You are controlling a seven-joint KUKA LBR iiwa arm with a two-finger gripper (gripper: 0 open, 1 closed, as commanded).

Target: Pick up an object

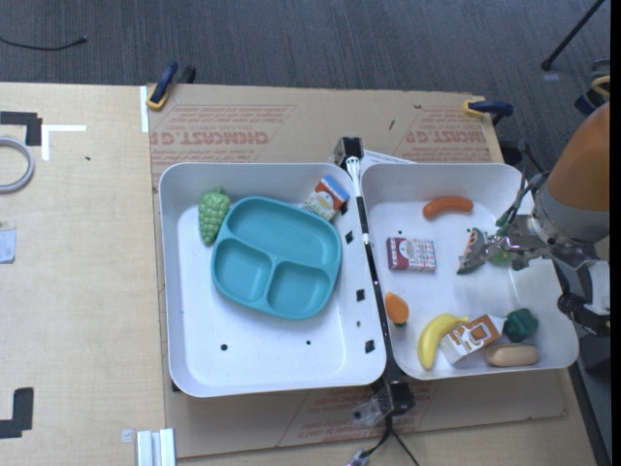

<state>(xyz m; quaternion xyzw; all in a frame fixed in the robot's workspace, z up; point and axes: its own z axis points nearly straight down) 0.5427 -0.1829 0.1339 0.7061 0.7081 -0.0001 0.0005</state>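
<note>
Two white bins sit on cardboard over a wooden counter (78, 289), grey carpet (291, 17) beyond.
End effector (475, 252), grip state unclear, hovers in the right bin (548, 304) near a small maroon box (410, 253).

End effector (475, 250) low (arm from right)

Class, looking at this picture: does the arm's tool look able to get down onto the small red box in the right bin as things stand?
Probably yes. The tool hangs over the right bin, just right of the red box. The box lies flat on open floor, apart from the sausage and the orange piece, with nothing over it.
</note>
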